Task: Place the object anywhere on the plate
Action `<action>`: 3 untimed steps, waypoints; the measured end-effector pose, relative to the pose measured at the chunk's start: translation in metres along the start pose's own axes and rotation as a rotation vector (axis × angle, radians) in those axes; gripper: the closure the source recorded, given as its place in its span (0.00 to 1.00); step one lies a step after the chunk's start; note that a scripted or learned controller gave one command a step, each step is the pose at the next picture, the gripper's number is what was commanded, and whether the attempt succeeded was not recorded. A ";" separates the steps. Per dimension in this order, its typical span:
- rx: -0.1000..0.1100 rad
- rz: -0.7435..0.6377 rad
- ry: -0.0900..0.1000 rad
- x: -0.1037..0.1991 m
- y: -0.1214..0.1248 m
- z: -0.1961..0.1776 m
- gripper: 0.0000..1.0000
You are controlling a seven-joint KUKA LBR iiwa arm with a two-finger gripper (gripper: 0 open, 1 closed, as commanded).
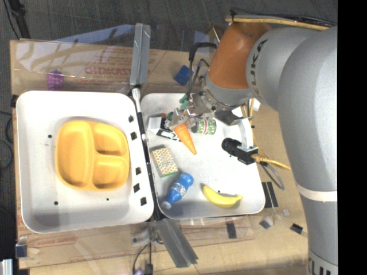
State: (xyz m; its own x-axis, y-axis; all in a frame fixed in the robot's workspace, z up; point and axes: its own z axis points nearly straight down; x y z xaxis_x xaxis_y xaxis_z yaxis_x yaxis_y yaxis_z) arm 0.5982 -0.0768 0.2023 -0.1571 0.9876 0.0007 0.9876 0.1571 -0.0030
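A yellow divided plate [92, 153] lies in the left bin [34, 113]. In the right bin [252, 193] lie an orange carrot [186, 137], a yellow banana [220, 196], a blue bottle [178, 189], a patterned flat packet [164, 160] and a small green-and-white can [207, 126]. My gripper [192, 110] hangs low over the back of the right bin, right above the carrot's thick end and beside the can. The wrist hides the fingertips.
A black-and-white item [162, 128] lies at the right bin's back left. A black camera-like part [238, 149] with a yellow cable juts from the arm over the bin. A blue block [183, 74] and a purple item [54, 78] sit behind the bins.
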 end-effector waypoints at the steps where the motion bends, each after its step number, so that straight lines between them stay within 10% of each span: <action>1: 0.002 -0.081 0.001 0.055 -0.019 0.012 1.00; 2: 0.000 -0.185 -0.001 0.150 -0.006 0.011 1.00; 3: 0.000 -0.184 -0.001 0.149 -0.006 0.011 0.00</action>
